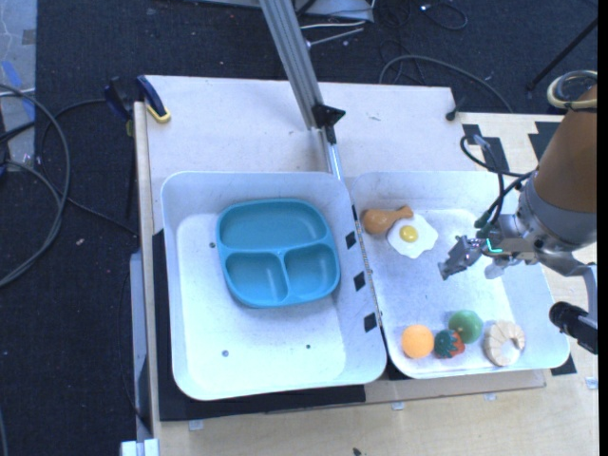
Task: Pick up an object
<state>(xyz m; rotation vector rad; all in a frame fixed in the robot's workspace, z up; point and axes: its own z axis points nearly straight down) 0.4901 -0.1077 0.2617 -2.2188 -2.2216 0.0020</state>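
Toys lie in the right bin (532, 350): a drumstick (385, 219) touching a fried egg (412, 237) near the far side, and an orange (417, 341), a green-and-red piece (460, 332) and a pale shell-like piece (503, 342) along the near wall. Over the bin's bare middle hangs the gripper (458, 256), apart from all of them; whether its jaws are spread I cannot tell. A blue divided plate (278, 252) sits in the left bin (190, 350).
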